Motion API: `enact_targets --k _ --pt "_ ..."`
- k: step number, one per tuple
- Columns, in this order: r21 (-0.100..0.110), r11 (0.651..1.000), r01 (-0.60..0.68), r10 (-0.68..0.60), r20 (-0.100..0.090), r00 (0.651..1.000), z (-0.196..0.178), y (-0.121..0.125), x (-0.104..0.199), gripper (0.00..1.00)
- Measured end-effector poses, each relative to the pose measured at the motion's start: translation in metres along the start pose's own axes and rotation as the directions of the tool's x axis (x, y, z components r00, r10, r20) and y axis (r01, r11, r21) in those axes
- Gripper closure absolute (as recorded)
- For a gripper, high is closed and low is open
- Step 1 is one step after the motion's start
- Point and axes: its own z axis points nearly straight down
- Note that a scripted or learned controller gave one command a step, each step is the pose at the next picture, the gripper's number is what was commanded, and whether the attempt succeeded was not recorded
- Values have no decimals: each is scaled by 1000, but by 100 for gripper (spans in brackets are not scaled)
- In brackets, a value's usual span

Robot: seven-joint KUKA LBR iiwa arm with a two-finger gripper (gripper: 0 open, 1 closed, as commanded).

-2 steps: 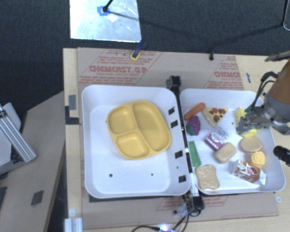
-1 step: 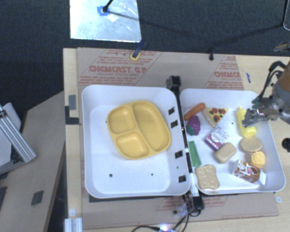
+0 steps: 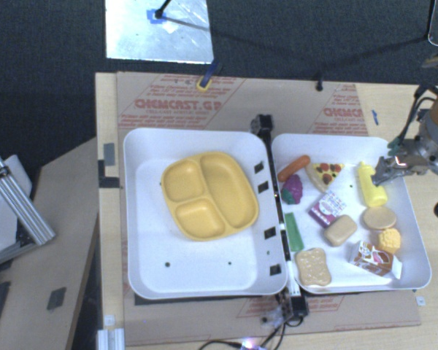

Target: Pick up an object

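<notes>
Claw: the claw (image 3: 386,168) hangs at the right bin's far right edge, just above the top of the yellow mustard bottle (image 3: 370,184); whether it is released or clenched I cannot tell.
Nearest thing: the mustard bottle lies in the right bin (image 3: 416,257), its upper end right under the claw; nothing shows it as lifted.
Close by: a round cracker (image 3: 379,217) and a corn piece (image 3: 389,239) sit just below the bottle.
Farther in: a pizza slice (image 3: 326,172), a hot dog (image 3: 293,168), a purple grape bunch (image 3: 293,188), a purple packet (image 3: 328,208), a bread roll (image 3: 340,230), a green strip (image 3: 293,232), a toast slice (image 3: 313,266) and a red-white packet (image 3: 374,258).
Left bin: the left bin (image 3: 150,268) carries a yellow divided tray (image 3: 209,194).
Progress: the approach looks made; by my judgement the grasp and the lift are left.
</notes>
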Motion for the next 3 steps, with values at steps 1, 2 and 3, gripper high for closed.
enact_targets --k 1,2,3 --pt "3 1000 6 -6 -4 1000 -4 8 63 100" --pt "2 1000 6 -6 -4 1000 -7 20 115 100" --pt "3 1000 6 -6 -4 1000 -15 21 170 100"
